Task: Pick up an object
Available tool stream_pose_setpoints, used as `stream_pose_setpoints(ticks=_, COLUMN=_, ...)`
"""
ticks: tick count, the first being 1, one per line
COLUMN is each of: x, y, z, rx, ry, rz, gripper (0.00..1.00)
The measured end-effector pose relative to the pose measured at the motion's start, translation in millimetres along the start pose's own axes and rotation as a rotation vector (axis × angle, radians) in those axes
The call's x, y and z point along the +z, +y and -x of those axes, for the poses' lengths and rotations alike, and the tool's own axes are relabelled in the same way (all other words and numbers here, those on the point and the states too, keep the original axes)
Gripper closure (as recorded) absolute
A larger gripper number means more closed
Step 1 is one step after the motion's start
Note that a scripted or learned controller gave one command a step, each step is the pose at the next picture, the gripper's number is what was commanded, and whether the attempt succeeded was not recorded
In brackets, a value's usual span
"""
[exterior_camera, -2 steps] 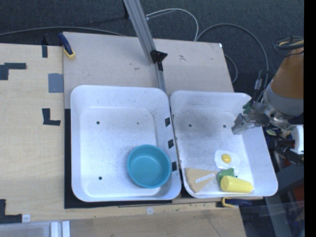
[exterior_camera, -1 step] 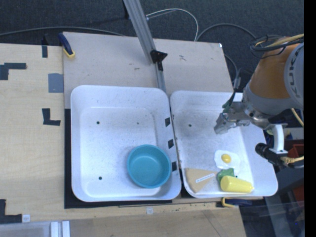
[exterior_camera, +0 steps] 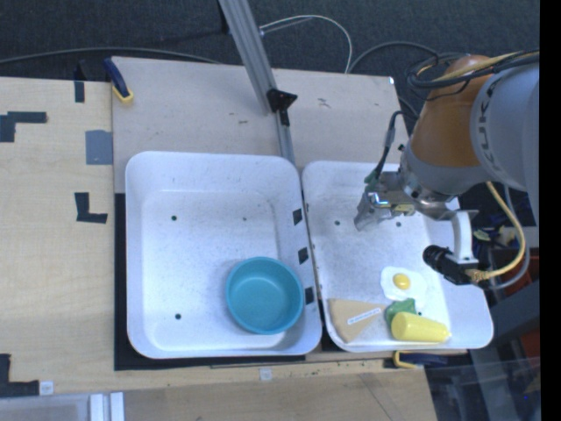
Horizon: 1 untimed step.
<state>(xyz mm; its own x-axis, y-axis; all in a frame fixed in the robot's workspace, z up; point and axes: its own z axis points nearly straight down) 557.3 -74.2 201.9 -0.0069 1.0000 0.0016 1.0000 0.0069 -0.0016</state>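
My gripper [exterior_camera: 372, 210] hangs over the upper middle of the right bin [exterior_camera: 337, 191], coming off the grey and orange arm at the right. Nothing shows between its fingers. Below it, near the bin's front, lie a fried egg toy [exterior_camera: 401, 281], a wedge of cheese [exterior_camera: 353, 317] and a yellow corn cob with green leaves [exterior_camera: 416, 324]. A blue bowl [exterior_camera: 263, 294] sits upright in the left bin [exterior_camera: 175, 182], at its front right corner. The gripper is well above and apart from all of these.
A slanted metal pole [exterior_camera: 254, 51] rises behind the bins, ending in a black clamp at their shared rim. A black fitting with cables [exterior_camera: 445, 266] hangs off the arm over the right bin's right rim. Cables trail across the bench behind.
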Motion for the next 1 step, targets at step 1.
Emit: stream_pose_setpoints(ticks=1, x=5.4, y=10.1, z=-53.8, rx=-0.001, ry=0.000, rz=-0.001, gripper=1.00)
